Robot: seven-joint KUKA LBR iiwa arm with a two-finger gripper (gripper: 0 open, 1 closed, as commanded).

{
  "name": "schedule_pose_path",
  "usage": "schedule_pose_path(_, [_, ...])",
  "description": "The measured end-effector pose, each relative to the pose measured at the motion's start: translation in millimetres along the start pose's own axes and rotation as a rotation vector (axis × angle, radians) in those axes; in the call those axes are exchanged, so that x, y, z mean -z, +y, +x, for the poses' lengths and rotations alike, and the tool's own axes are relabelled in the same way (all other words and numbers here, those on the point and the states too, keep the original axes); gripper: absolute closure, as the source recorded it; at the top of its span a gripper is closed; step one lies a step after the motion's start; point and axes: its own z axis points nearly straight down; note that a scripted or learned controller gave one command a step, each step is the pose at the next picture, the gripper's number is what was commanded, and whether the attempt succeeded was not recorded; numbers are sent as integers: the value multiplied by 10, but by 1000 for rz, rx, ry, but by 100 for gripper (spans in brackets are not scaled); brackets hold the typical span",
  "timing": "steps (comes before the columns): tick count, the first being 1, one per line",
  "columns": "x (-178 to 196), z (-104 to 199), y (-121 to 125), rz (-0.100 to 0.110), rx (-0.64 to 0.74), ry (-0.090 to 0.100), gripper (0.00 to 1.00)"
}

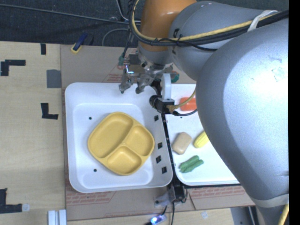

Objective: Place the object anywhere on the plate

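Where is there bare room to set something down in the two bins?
All three compartments of the yellow plate are bare, as is the left bin floor around it. The right bin is crowded: tan piece, yellow piece, green piece, orange piece.

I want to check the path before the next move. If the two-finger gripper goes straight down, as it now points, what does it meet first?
Probably the white left bin, at its far rim. The two-finger gripper hangs there, beyond the yellow three-compartment plate. Its height is unclear.

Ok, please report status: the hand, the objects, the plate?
Hand above left bin's far edge, nothing visible between fingers. Yellow three-compartment plastic plate bare. Beige, yellow, green, orange objects in right bin.
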Motion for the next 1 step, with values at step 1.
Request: schedule_pose_path(1, [2,-27,-3,1,-3,-2,0])
